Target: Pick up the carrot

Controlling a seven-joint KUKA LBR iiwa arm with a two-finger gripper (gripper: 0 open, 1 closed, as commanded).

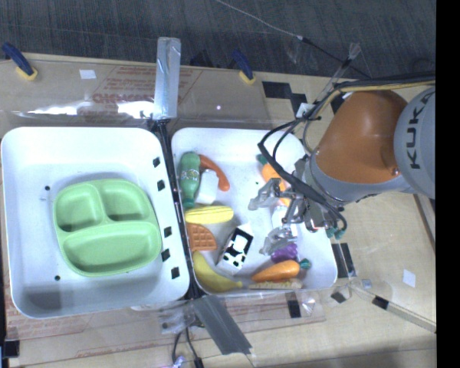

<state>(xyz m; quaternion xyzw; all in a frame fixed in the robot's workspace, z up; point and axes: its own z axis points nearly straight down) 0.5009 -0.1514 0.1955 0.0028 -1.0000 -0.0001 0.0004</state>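
Several toys crowd the carrot (pixel 277 271) at the right bin's (pixel 238 136) near wall: banana (pixel 211 276) to its left, purple piece (pixel 285 250) touching above. I fear snagging those. My tool (pixel 280 222) hangs above, wrist bent down; whether it's spread, I cannot tell.

The carrot (pixel 277 271) lies near the lower wall of the right bin (pixel 215 138), its green top pointing right. Just above the carrot sits a purple item (pixel 286 251), with the gripper (pixel 280 215) above that. Left of the carrot lie a black-and-white tag block (pixel 236 248) and a banana (pixel 211 276). Far left of the carrot, the left bin (pixel 15 205) holds a green divided tray (pixel 106 225).
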